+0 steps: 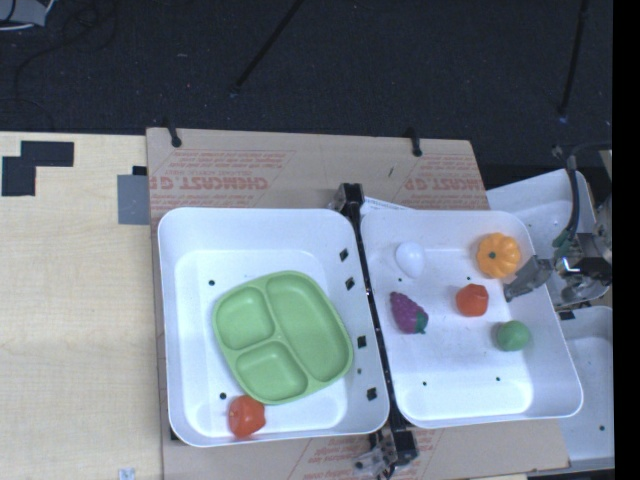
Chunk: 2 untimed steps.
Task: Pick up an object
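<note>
**Pincer at right bin's outer rim, nothing gripped**

Near edge of table: red tomato-like piece (246,415) in left bin (190,238), at its near corner, touching the green divided plate (283,337) that fills the bin's middle. In right bin (470,400), nearest: green ball (513,335) close to the right wall. Further in: purple grape bunch (408,312) by the divider, small red fruit (472,300) mid-bin. Farther still: white egg (409,258) and orange pumpkin (498,255) toward the far wall. Pincer (535,275) over the right rim, just beside the pumpkin; spread of fingers impossible to tell, nothing seen between them.
</note>
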Available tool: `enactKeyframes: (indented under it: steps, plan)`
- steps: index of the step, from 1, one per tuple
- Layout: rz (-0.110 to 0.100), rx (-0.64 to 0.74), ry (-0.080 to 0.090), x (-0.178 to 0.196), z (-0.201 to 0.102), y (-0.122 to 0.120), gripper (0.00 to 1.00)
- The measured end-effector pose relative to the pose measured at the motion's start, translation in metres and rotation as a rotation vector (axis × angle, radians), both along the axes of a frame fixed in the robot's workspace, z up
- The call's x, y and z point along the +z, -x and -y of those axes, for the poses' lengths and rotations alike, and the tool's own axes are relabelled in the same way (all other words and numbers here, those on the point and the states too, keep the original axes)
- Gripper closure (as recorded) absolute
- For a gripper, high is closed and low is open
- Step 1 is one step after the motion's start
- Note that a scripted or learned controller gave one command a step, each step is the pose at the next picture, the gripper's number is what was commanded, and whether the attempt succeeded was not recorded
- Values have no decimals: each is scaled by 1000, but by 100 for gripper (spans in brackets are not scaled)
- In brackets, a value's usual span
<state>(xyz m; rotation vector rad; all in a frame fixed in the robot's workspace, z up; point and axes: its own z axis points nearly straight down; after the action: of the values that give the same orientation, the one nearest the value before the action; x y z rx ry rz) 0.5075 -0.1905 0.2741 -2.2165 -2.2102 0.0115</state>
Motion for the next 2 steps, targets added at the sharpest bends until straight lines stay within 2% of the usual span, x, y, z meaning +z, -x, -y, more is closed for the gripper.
enactKeyframes:
  steps: [1,2]
  plan:
    - [12,3,3,6,0,-2,0]
    - [6,3,0,-52,-8,-8,0]
